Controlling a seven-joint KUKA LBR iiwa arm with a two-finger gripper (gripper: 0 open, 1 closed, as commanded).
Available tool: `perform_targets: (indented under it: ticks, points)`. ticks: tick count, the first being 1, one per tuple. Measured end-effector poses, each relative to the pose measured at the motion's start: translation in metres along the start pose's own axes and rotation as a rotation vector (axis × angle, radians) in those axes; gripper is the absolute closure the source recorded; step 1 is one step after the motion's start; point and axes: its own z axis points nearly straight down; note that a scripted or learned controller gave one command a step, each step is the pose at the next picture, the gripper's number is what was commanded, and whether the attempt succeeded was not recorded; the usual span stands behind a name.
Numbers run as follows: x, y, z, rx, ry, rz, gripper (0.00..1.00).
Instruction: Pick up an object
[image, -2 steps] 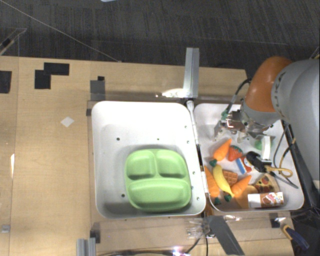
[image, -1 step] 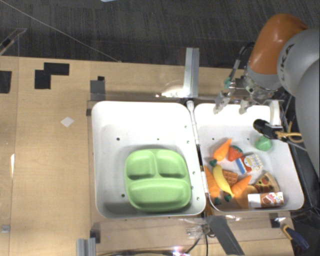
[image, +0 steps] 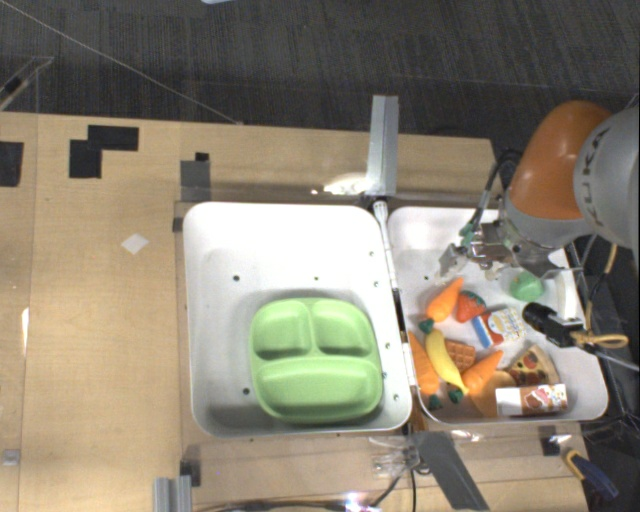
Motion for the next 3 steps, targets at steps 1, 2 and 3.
perform_targets:
  ticks: [1,2,3]
  points:
    - [-0.002,-0.029,0.052,-0.002,0.0,0.001,0.0]
    - [0.001,-0.052,0.054,-0.019,-0.004,-0.089,0.0]
    - [0.005,-0.049,0.041,-0.026,0.0,-0.091,1.0]
